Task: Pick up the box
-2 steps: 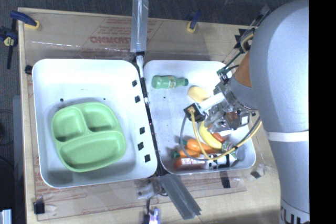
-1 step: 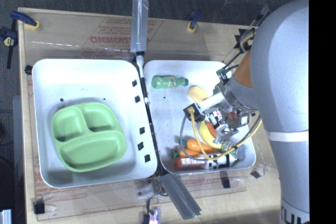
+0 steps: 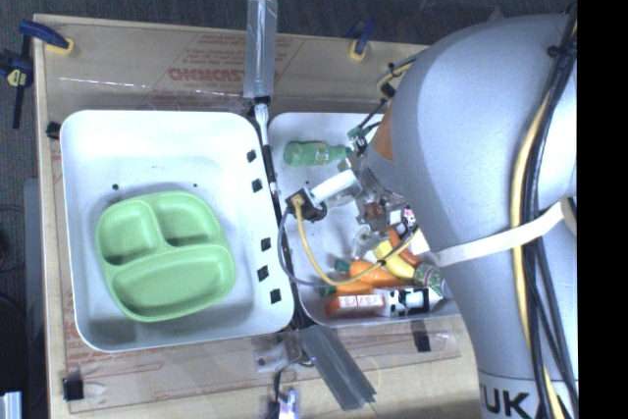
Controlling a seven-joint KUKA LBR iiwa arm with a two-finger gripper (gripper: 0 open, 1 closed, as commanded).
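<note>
Currently, step: reaching into the right bin (image 3: pixel 294 134).
End effector (image 3: pixel 378 211): low among clutter; grip state cannot be told.
Box (image 3: pixel 355 305): probably the orange-red carton, near side of end effector.
Next move: shift nearer, descend.

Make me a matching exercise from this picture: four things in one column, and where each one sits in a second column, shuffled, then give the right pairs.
Things:
1. green plate
2. green bottle
3. carrot
4. blue clamp

Places:
A. far end of the right bin
B. far left corner of the bench
C. left bin
D. near end of the right bin

Pairs: 1-C, 2-A, 3-D, 4-B
</note>
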